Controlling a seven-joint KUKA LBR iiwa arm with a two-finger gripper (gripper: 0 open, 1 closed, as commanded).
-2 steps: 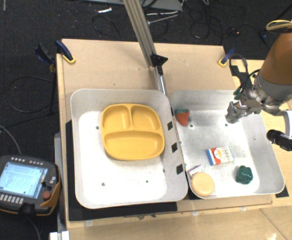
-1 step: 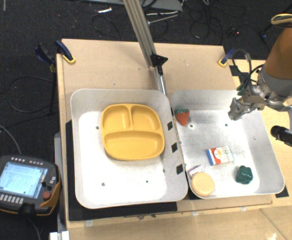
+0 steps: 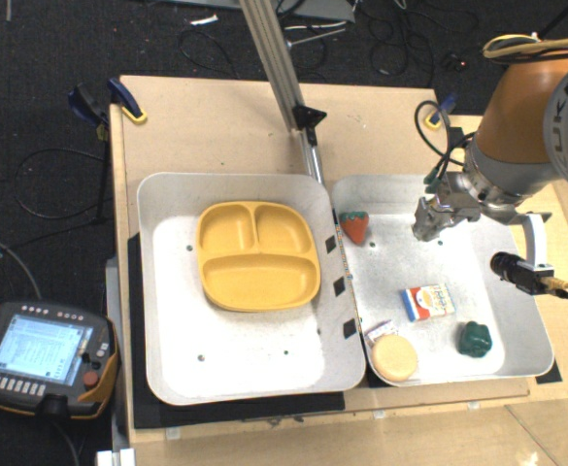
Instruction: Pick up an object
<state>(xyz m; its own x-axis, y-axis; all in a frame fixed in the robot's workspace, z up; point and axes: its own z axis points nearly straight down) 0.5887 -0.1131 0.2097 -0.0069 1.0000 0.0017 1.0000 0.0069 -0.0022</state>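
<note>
This is a robotics lab. A plywood bench (image 3: 225,129) at the frame's centre bears two shallow white bins (image 3: 167,357), set up as a test rig. At the lower left lies a robot teach pendant (image 3: 41,357) with a lit screen. Loose black cables (image 3: 31,178) trail over the dark carpet along the left and top. An aluminium strut (image 3: 269,47) slants down from the top centre, and the grey-and-orange industrial arm (image 3: 526,124) enters at the upper right.

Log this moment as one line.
gripper: over right bin, nothing held | strawberry, carton, green pepper lying
</note>
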